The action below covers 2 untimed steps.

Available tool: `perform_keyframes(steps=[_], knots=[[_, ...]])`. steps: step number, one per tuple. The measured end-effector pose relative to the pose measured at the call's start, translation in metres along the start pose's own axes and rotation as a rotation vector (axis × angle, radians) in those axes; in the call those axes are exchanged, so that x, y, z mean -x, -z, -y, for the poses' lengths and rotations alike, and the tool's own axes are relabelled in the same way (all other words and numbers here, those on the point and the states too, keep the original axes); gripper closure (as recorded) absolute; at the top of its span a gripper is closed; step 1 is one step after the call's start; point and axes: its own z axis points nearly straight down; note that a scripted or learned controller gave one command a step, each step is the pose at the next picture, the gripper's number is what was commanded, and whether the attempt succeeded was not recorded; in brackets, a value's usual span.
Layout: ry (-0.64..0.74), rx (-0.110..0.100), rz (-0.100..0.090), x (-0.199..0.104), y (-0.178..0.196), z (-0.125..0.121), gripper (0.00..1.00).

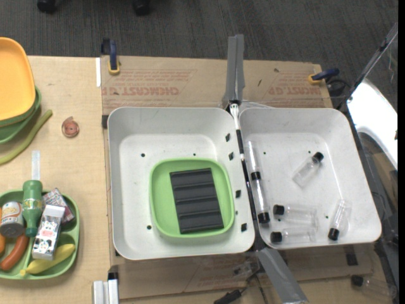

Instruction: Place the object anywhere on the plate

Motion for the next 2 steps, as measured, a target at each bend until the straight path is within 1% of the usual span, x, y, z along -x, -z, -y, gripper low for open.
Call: perform_keyframes(steps=[2], knots=[[-0.226, -0.001, 0.002, 0.002, 0.018, -0.002, 0.00]])
